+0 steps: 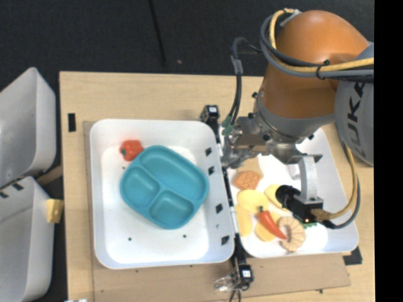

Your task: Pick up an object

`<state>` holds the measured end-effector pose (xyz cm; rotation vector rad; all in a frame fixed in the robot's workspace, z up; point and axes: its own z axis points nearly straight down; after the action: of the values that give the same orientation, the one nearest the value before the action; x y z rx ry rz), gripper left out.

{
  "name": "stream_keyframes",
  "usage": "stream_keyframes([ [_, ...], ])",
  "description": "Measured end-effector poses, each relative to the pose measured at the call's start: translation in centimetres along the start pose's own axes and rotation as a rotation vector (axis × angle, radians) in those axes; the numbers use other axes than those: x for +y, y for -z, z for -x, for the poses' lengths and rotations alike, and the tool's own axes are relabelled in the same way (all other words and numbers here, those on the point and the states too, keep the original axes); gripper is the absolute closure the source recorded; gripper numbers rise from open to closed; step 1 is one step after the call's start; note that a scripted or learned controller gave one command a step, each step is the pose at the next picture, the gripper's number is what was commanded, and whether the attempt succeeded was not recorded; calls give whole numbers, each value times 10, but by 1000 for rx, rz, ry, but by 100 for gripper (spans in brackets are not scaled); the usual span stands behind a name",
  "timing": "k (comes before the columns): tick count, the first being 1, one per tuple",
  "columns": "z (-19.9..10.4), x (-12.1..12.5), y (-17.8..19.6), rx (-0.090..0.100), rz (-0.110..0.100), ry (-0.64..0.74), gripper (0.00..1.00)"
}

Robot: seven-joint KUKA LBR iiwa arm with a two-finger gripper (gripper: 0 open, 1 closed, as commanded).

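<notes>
My gripper (232,155) hangs over the far left corner of the right bin (334,145), close to the wall between the two bins. Just below it lies an orange waffle piece (247,180). Further toward the front are a yellow slab (251,201), a yellow curved piece (274,192), a red chili (269,223) and a tan ringed piece (293,235). I see nothing held under the gripper. The big orange and grey arm hides the far part of this bin.
The left bin (110,231) holds a blue divided plate (164,186) in its middle and a small red pepper (131,149) at its far left. White containers (22,128) stand off the bench at the left.
</notes>
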<state>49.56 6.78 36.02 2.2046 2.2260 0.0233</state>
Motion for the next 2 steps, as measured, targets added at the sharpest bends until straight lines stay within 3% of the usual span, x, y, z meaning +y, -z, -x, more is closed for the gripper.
stream_keyframes([
  [1, -11, 89, -71, -7, -14, -6, 100],
  [2, -122, 112, -29, 1, -11, 2, 100],
])
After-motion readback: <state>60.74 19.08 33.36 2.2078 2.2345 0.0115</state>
